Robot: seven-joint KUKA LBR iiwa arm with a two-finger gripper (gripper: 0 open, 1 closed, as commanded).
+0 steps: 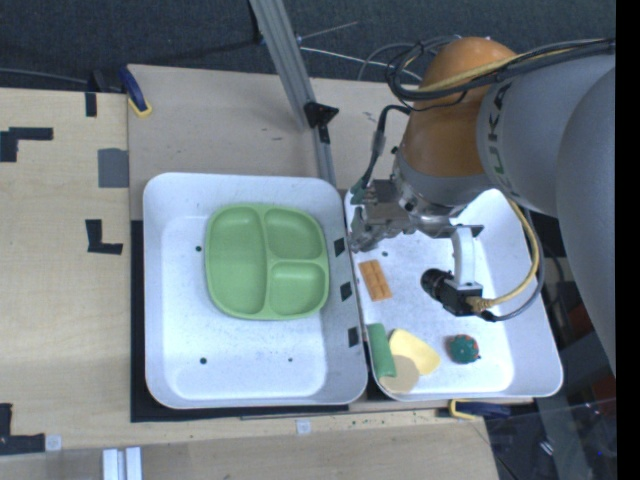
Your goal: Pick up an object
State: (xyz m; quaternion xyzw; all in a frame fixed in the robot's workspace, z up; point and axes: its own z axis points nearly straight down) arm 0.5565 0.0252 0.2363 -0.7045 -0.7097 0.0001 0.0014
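Gripper low over the right bin, nothing yet seen in its grasp

Gripper [375, 223] sits at the far left corner of the right bin [535, 368], just above an orange rectangular piece [374, 279]. Whether it is apart or together I cannot tell; the wrist hides it. By my reading the reach is in hand and the grasp is not yet made. Other candidates lie nearer the front wall: a green block [379, 350] touching a yellow wedge [410, 356], and a small teal ball [462, 349] (well apart from the gripper). The left bin [175, 368] holds a green divided plate [267, 261]. Next comes a short descent onto the orange piece, centred so it cannot slide away.
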